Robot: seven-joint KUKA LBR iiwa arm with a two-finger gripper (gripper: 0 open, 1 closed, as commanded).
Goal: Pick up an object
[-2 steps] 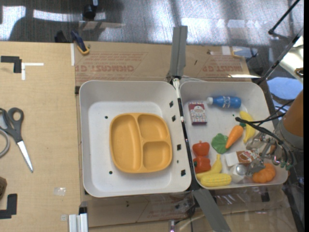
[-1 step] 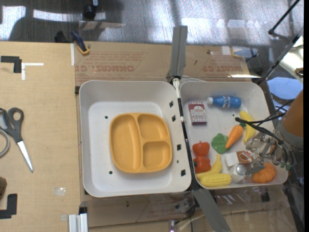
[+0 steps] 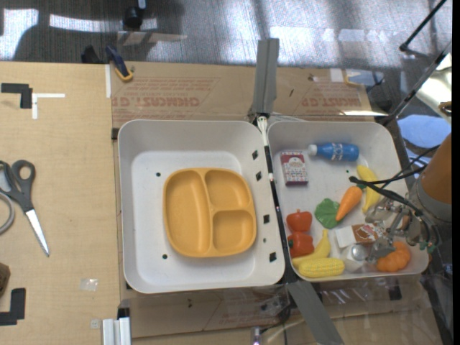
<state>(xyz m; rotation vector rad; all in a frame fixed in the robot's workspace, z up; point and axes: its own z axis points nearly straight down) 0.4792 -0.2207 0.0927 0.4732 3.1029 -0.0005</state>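
The arm reaches in low from the right, its gripper (image 3: pixel 384 230) over the right bin's (image 3: pixel 327 129) smooth plastic toy food; its grip state cannot be told.

Light wood-grain tabletop (image 3: pixel 65 192) on left w/ grey-handled metal scissors (image 3: pixel 25 200) lying flat. Flattened brown cardboard sheet (image 3: pixel 187 95) w/ red print spans the back. Beyond it, grey ribbed floor (image 3: pixel 215 20) streaked w/ bright light & shadow.
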